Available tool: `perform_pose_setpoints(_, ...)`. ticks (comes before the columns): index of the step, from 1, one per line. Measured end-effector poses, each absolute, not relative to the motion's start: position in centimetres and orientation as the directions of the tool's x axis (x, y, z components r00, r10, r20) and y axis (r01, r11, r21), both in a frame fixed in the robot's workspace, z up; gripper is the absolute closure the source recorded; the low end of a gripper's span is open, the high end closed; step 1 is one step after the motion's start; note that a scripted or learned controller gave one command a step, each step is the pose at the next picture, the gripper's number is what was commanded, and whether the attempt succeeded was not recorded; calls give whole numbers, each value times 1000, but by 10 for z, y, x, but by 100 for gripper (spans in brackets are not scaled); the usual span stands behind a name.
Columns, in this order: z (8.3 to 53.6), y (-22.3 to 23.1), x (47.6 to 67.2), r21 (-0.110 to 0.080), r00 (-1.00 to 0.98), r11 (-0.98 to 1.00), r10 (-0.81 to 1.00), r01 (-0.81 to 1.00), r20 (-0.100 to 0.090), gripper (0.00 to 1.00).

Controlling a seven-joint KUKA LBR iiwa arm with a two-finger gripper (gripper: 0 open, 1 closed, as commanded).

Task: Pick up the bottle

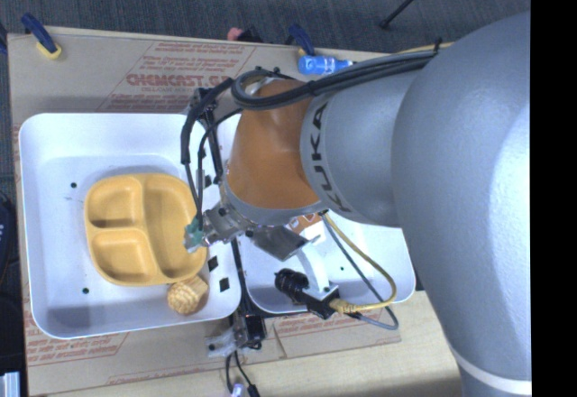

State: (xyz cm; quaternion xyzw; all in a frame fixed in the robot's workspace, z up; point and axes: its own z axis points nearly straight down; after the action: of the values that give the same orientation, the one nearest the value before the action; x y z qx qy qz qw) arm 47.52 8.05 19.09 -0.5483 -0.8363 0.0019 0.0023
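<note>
Well, I can't fix the bottle's place with any confidence from here. The one candidate is a small teal piece (192, 234) at the tip of the arm (361, 161), over the 3 o'clock rim of the yellow divided plate (135, 228) in the left bin (45, 206). Whether it is the bottle's cap or part of the tool, I can't tell. If it is the bottle, it is right at the jaws, touching or nearly so. The wrist hides how far open the jaws are, and I see nothing clearly held between them.

I'd expect a small plastic bottle to be light and fairly stiff, but smooth and round, so it could roll or squirt out of a pinch. I'd close on the middle of the body, across its width. I'd avoid the cap and the tapering shoulder.

A round tan object (187, 296) lies at the plate's 5 o'clock, just beside its rim. The arm covers most of the right bin (397, 282), and cables (311, 291) trail over that bin's 6 o'clock side. Both bins sit on the counter (108, 79).
</note>
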Motion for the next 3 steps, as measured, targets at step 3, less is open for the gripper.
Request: perform_pose_setpoints(3,253,-1,477,-2,-172,172,985,985,0,100)
